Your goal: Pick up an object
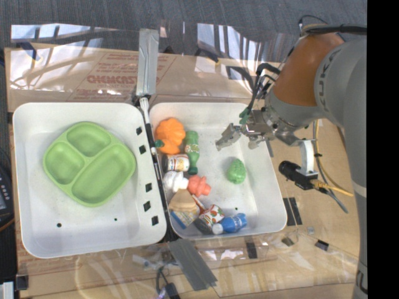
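Fingers (240, 136) spread apart, gripping nothing — green object (236, 170) lies just below them, apart.

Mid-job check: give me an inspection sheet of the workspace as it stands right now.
Surface: two white bins side by side, left bin and right bin.
Job's things: in the right bin, green object lying apart; along its left wall, orange pumpkin, green bottle, pink toy, blue bottle and other small items.
Clutter: green divided plate in the left bin.
End effector: hovers above the right bin's upper part, nothing between its fingers.
Cables: yellow cable on the bench, right of the bins.
Surroundings: cardboard sheet, tape strips.
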{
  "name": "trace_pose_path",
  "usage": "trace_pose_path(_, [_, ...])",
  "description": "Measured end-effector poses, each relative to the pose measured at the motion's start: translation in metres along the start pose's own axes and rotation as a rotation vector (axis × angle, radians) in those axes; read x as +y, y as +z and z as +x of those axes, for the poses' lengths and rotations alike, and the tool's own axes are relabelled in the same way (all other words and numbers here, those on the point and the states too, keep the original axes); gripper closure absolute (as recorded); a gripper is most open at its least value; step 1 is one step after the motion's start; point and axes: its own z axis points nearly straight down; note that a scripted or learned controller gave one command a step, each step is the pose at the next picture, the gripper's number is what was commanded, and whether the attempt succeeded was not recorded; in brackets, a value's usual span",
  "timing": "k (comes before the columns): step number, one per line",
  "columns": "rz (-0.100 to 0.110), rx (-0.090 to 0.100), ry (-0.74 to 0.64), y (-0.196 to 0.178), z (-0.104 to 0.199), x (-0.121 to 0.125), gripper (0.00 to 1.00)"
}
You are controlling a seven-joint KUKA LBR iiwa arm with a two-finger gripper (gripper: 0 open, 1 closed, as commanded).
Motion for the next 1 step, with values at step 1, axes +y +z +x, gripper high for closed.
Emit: trace_pose_path(1, [0.002,0.0,-0.011,0.1078,-0.0389,-0.0034,0.0])
